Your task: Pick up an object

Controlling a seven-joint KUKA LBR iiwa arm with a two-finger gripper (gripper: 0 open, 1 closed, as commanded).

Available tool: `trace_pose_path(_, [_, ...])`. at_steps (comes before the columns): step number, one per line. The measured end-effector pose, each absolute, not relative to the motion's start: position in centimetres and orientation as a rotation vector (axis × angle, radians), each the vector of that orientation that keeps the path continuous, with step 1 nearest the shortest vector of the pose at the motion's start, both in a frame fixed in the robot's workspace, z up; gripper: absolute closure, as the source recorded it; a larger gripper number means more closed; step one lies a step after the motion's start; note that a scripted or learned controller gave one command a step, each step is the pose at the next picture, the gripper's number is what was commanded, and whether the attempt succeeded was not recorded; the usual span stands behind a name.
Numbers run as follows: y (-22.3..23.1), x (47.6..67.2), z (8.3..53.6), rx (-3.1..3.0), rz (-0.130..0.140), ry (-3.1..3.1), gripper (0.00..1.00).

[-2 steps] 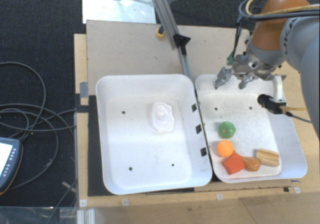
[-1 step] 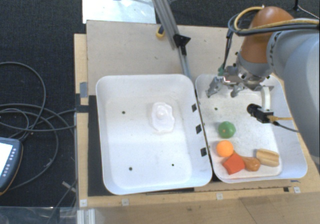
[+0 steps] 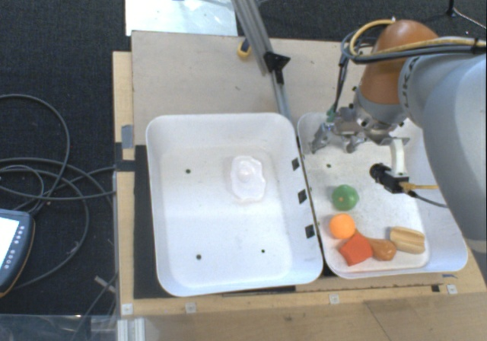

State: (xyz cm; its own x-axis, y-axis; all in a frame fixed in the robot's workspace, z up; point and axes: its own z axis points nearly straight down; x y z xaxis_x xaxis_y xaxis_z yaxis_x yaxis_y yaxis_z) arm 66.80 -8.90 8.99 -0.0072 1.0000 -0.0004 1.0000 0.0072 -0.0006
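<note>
Tan block in right bin, long axis left-right; hand above, grip state unclear.

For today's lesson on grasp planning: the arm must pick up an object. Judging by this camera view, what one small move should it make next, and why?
Probably shift the gripper toward the near end of the right bin, over the green ball. The gripper sits at the bin's far end with nothing under it, while the objects cluster nearer the camera. The green ball lies closest and stands apart from the orange ball and red block.
</note>
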Motion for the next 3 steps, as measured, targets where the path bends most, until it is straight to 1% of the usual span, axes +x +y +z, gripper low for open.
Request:
trace_pose_path(1, [-8.9,67.0,10.3,-2.213,-0.005,-2.235,1.0])
trace_pose_path(2, [-9.1,66.4,15.0,-2.222,-0.006,-2.226,1.0])
trace_pose_path(3, [-8.9,66.8,19.5,-2.219,-0.007,-2.231,1.0])
